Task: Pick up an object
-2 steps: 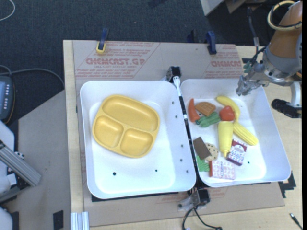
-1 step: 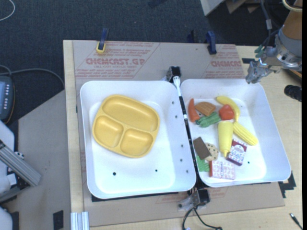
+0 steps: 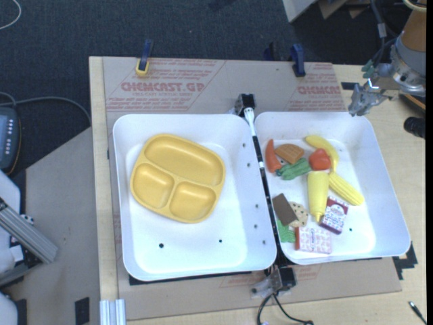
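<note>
Parked above the right bin's (image 3: 379, 141) far right corner — gripper (image 3: 362, 103) too small to read. Toy food (image 3: 318, 185) heaped in that bin, untouched; yellow tray (image 3: 177, 178) left.

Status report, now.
Tool above right white bin's far rim, nothing held. Toy food pile untouched. Yellow divided plate in left white bin.

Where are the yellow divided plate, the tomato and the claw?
yellow divided plate (image 3: 177, 177): camera view, the ridge between its compartments.
tomato (image 3: 321, 160): camera view, middle of its red top.
claw (image 3: 358, 107): camera view, midway between fingertips.
</note>
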`<state>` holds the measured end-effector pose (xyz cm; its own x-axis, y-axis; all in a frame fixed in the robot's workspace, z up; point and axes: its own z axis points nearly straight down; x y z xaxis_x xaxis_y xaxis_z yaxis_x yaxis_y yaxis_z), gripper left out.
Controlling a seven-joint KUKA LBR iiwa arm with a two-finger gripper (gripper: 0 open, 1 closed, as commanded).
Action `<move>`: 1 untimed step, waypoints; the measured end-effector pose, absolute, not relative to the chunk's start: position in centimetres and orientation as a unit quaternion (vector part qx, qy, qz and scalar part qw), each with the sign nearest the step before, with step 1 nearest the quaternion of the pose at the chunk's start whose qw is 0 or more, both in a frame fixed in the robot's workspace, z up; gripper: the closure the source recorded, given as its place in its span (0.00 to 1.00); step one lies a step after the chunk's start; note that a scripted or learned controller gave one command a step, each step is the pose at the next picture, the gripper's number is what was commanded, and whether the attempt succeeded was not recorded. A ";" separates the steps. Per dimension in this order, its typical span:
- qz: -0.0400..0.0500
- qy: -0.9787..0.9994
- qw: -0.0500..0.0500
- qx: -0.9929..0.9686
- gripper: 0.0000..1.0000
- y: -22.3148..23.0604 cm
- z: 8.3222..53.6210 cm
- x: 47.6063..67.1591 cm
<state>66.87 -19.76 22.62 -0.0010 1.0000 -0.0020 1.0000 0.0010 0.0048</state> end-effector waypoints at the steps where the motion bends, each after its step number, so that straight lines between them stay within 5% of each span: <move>1: 0.000 0.709 -0.001 0.705 1.00 -14.4 23.7 65.4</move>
<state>65.37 -14.45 23.70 -0.0051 1.0000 0.0021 1.0000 0.0051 -0.0010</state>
